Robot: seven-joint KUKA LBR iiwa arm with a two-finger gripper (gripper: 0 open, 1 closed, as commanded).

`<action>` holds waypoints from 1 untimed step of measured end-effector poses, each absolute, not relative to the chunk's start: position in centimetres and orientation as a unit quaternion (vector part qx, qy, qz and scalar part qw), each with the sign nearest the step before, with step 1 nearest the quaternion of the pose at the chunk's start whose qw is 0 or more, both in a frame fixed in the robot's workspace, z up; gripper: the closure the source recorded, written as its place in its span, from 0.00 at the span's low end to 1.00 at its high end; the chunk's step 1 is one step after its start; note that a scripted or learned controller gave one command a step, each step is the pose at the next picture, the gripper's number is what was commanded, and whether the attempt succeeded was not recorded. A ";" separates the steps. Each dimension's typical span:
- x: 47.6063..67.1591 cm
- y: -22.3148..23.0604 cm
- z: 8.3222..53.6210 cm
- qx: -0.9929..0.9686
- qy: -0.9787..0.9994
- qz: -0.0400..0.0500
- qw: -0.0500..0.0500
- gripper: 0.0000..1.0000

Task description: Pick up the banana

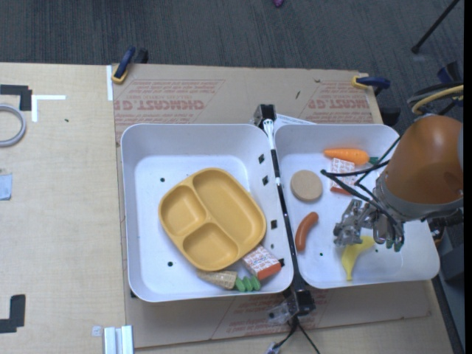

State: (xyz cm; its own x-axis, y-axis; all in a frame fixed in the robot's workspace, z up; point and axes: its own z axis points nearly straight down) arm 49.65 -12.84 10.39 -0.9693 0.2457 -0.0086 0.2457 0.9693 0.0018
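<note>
Look to the right-hand shallow white bin (pixel 318 268): the yellow curved banana (pixel 352 256) lies near its 5 o'clock corner, its tip pointing toward 6 o'clock. Your grey metal two-finger gripper (pixel 354 233) sits directly over the banana's upper end, at the banana's 12 o'clock, with the orange-banded arm (pixel 428 162) filling the bin's 3 o'clock side. You cannot tell from this view how the gripper is set, nor whether it touches the fruit. At the gripper's 9 o'clock you see a reddish-brown sausage (pixel 305 229) lying at a slant, and at its 10 o'clock a round tan biscuit (pixel 306 185). An orange carrot (pixel 346 155) rests near the bin's 12 o'clock wall, with a small red-and-white packet (pixel 342 167) just below it. In the left-hand white bin (pixel 140 220) a yellow three-compartment plastic plate (pixel 212 217) sits in the middle, and a cluster of small toy foods (pixel 247 271) lies at its 5 o'clock.
</note>
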 end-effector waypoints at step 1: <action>49.8 -12.8 11.4 0.125 0.992 0.001 0.007 1.00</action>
